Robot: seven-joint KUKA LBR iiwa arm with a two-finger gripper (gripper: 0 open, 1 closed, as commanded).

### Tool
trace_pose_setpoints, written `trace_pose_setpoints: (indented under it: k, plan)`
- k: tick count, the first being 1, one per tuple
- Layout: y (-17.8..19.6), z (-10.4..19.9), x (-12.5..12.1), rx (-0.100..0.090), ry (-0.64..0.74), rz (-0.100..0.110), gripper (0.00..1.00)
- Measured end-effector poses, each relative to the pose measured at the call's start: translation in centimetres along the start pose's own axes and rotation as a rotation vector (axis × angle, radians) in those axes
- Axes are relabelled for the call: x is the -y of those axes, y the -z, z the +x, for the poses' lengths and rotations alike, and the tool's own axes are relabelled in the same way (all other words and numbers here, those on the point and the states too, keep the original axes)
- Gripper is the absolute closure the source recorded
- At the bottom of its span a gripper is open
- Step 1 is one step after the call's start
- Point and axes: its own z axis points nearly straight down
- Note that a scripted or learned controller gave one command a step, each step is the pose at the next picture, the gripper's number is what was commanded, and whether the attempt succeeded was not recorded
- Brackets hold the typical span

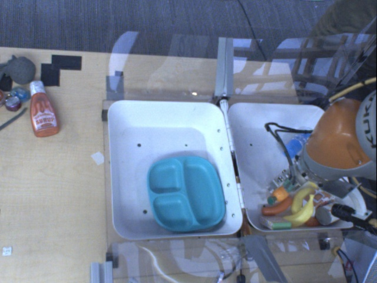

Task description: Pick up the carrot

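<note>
The right bin [253, 158] has open white floor in its upper and left part, while its lower right corner is crowded with a small pile of toys that lies close to the front wall. The arm [341, 137], with its orange band, hangs over the right side of this bin and covers much of it. The gripper [293, 175] is low beside the pile, but it is too small and dark here; I cannot tell how it stands.

The carrot [279, 206] is orange, narrow and tapered, and it lies almost flat near the front wall, touching a yellow banana [304, 204] on its right. A green piece [277, 223] lies just below it.

The left bin [126, 158] holds a blue divided plate [187, 193] toward its front, with free floor behind it. A ketchup bottle [43, 114] lies on the bench, well apart
</note>
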Motion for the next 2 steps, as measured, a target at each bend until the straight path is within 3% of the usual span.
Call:
trace_pose_setpoints:
  k: [1,2]
  plan:
    - [0.9,-3.7,1.2,-0.009,0.145,0.018,1.0]
    - [8.3,1.6,-1.1,-0.008,0.191,0.016,1.0]
